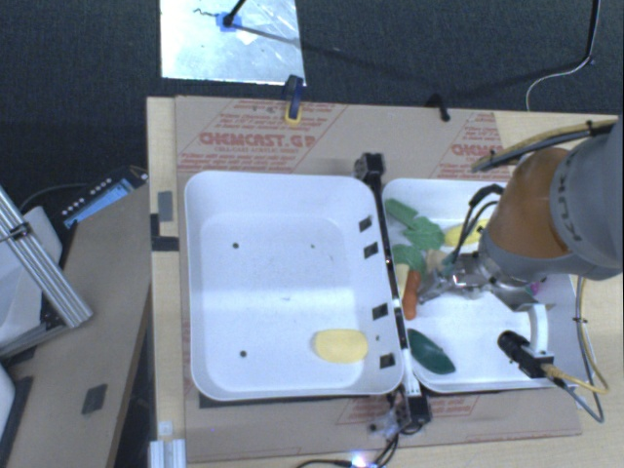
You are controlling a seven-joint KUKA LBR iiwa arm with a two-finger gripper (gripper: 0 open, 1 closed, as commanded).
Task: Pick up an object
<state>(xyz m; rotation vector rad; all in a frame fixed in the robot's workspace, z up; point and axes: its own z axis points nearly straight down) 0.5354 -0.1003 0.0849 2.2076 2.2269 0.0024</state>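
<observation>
A: Starting at the left, what's in the shallow white plastic bin on the left (pixel 210 261)?

B: One thing, a flat yellow oval piece (pixel 339 345) lying near its front right corner, well apart from the arm. I'd guess it sits there as a candidate for a later try, not this one.

A: And past the divider?

B: The right white bin (pixel 478 370) holds the clutter: a small orange carrot-shaped piece (pixel 411 293) against the left wall, a leafy light-green toy (pixel 419 234) above it, a dark green oval piece (pixel 431 352) toward the front, and a bit of another yellow piece (pixel 454 234) showing beside the arm.

A: Where's the grey two-finger gripper (pixel 436 288)?

B: Low over the right bin, just beside the orange piece and the leafy toy, reaching from the right. That placement suggests one of those two is the target.

A: Fingers open or closed?

B: I cannot tell; the wrist and cabling blur that spot, and nothing visibly sits between them.
</observation>
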